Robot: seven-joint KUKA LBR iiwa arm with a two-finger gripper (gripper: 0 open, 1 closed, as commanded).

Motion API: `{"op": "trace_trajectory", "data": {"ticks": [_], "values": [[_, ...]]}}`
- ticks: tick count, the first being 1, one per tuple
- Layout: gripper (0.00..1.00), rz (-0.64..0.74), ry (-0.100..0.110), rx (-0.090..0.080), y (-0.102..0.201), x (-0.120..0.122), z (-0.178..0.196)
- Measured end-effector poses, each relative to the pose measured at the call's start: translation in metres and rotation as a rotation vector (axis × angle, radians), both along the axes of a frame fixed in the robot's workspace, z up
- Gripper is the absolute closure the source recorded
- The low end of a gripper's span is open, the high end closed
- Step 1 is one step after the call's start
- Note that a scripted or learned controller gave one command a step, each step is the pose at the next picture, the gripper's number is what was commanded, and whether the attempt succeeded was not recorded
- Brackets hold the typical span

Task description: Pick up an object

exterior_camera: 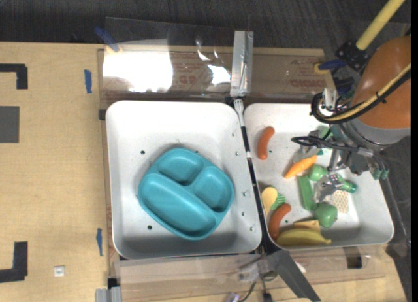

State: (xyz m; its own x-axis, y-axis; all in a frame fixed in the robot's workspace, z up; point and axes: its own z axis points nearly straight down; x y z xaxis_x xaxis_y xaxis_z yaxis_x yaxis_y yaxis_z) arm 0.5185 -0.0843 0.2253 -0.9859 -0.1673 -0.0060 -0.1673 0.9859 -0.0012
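Observation:
The right bin point(375, 225) holds several toy foods. An orange-red sausage point(264, 142) lies at its far left and an orange carrot point(300, 167) near the middle. A green cucumber point(305, 190), a round green piece point(326, 214) and a pale waffle-like piece point(341, 201) lie close together. A yellow corn point(270, 197), a red sausage point(279, 216) and a banana point(304, 236) lie along the near left side. My gripper point(328, 186) hangs low in this bin, right over the cluster of green pieces, between the cucumber and the waffle-like piece.
In the left bin point(124, 124) rests a teal divided plate point(187, 191). A low wall point(247, 157) separates the two bins. The arm point(385, 85) with its cables covers the right bin's far right corner. Cardboard bench surface lies to the left.

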Motion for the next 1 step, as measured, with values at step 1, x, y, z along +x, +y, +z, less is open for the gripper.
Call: {"op": "trace_trajectory", "data": {"ticks": [1], "values": [[0.00, -0.080, 0.008, 0.003, -0.0172, 0.0576, -0.0959]]}}
